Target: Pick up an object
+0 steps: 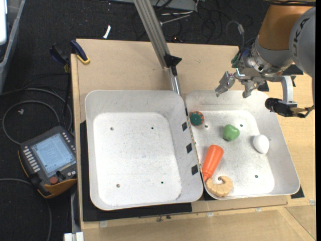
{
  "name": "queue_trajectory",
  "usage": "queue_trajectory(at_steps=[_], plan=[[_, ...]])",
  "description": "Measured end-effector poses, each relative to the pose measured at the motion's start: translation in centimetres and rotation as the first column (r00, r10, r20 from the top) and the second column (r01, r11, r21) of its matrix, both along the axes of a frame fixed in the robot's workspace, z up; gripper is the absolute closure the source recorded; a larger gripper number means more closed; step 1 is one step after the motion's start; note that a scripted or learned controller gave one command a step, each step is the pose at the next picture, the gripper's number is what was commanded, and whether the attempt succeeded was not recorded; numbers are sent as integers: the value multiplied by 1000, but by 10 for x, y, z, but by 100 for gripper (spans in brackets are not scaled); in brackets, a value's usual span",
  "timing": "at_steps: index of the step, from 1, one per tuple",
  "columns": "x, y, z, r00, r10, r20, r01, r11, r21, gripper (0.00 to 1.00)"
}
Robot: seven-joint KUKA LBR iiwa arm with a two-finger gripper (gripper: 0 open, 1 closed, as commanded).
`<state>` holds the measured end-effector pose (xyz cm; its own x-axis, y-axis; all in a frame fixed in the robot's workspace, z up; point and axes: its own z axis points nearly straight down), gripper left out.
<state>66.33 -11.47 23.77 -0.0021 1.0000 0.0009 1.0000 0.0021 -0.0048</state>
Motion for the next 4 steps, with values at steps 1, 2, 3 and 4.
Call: queue_trajectory(at_steps=[1,2,3,4], plan=[[1,0,3,1000,1,5,-1,1000,-2,0],[-2,8,-58,1000,1,-1,-1,1000,-1,0],[-5,3,-120,1000,-4,3,4,1000,-5,0],[-5,4,-144,1000,-2,2,2,1000,-1,0]])
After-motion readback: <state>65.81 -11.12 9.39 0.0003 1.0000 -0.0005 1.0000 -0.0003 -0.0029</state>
